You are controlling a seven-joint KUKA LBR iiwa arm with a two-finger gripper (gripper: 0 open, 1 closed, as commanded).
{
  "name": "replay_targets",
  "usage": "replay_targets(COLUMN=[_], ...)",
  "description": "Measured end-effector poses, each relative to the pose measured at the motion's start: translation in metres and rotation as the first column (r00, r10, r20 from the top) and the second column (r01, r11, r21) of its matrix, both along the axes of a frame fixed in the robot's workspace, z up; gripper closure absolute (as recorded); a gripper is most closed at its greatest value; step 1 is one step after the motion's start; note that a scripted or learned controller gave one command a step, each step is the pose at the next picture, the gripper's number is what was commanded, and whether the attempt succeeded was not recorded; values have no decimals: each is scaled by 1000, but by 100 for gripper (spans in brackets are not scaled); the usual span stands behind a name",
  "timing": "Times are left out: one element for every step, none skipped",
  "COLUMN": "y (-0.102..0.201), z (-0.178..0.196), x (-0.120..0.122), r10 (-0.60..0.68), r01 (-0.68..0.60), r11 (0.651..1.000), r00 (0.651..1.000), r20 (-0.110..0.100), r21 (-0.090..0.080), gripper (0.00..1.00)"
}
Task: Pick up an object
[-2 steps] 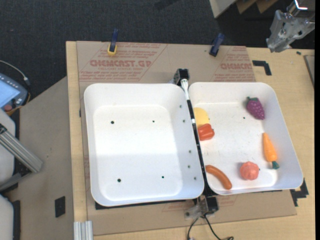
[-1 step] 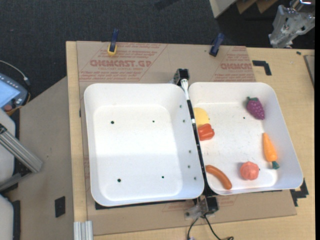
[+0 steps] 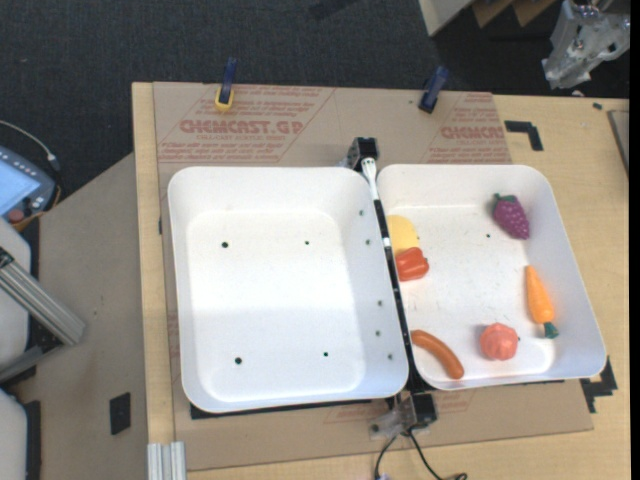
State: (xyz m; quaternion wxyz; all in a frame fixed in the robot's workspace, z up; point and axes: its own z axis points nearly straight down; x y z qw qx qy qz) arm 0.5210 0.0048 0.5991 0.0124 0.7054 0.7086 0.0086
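1. Nearest the camera, a black clip sits at the front edge of the bench, where the two bins meet, with a cable trailing from it.
2. The left bin and the right bin lie side by side on a brown cardboard sheet, their inner rims touching.
3. All the toy foods that could be picked up lie in the right bin. At its near edge a brown-orange sausage lies slanted, and a pink round fruit rests just beside it to the right.
4. A little farther back, an orange carrot lies along the bin's right side, its green end pointing toward the near edge.
5. By the rim shared with the left bin, a red pepper touches a yellow piece just behind it.
6. A purple bunch of grapes lies in the far right part of the bin, well apart from the rest.
7. A second black clip stands at the far end of the shared rim.
8. Two blue clamps grip the sheet's far edge.
9. Farthest off, the gripper hangs beyond the bench's far right corner, well apart from every toy and holding nothing; whether it is open or closed cannot be told.
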Motion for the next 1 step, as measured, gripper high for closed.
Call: replay_targets(y=[0], z=[11], x=[1], r10=[1], r01=[-1], r11=[1000], r00=[1000], r20=[5], r21=[-1], gripper=[100])
